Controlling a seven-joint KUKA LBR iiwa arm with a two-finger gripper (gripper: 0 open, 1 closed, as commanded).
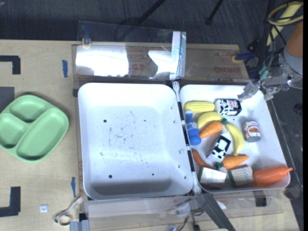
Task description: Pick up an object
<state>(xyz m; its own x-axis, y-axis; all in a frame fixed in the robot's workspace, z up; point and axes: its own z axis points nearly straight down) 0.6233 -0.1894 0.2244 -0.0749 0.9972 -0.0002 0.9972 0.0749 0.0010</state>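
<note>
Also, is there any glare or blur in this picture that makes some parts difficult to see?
In the camera view, strong glare whitens the clear plastic sheet behind the left bin, hiding what lies under it; the gripper over the right bin looks soft and slightly blurred; the small can has an unreadable label; the bin floors are evenly lit, with faint shadows.

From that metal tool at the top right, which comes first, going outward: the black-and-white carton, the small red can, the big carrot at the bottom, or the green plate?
From the tool:
1. Black-and-white carton, just left of it, at the right bin's top.
2. Small red can, below, by the right wall.
3. Big carrot, bottom right corner.
4. Green plate, far left, on the bench.
</note>
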